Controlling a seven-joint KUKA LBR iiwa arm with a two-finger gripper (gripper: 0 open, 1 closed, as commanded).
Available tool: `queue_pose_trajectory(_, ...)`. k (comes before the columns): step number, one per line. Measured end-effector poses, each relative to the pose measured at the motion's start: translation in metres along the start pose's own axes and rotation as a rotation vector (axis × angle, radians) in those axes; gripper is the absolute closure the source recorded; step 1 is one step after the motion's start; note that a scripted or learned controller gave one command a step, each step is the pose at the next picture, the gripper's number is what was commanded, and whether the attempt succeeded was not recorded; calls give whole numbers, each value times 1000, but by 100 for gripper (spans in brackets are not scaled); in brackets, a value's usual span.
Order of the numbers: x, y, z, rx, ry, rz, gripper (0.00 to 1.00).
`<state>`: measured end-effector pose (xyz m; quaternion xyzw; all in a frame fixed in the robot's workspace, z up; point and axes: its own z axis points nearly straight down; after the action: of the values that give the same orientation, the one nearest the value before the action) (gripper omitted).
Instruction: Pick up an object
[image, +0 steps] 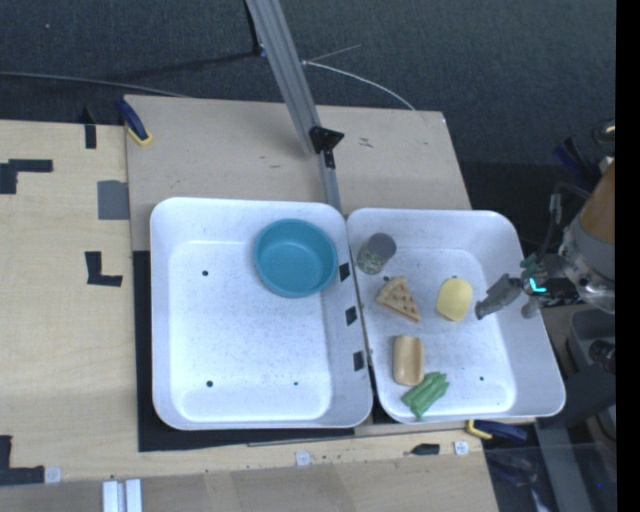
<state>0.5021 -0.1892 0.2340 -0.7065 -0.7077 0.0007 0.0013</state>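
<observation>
No object is lifted yet; the whole pick is left to do. Nearest candidate: yellow lemon-like piece (454, 298), lying in the right bin (500, 232). Taking that lemon as landmark: tool (492, 300) just beside it on the arm side, seemingly not touching it; whether the tool is apart or together I cannot tell. Cheese-like wedge (399, 298) on its other side, grey can (376, 253) beyond, bread roll (406, 359) and green vegetable (425, 392) nearer the camera. Blue bowl (294, 257) sits well apart in the left bin (190, 330).

No readable text, label or number shows anywhere.
</observation>
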Motion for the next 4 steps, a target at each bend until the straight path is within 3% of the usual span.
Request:
queue_pose_trajectory(1,0,0,0,-1,0,0,0)
queue_pose_trajectory(2,5,-5,62,4,1,1,0)
queue_pose_trajectory(4,5,-3,146,-3,-3,1,0)
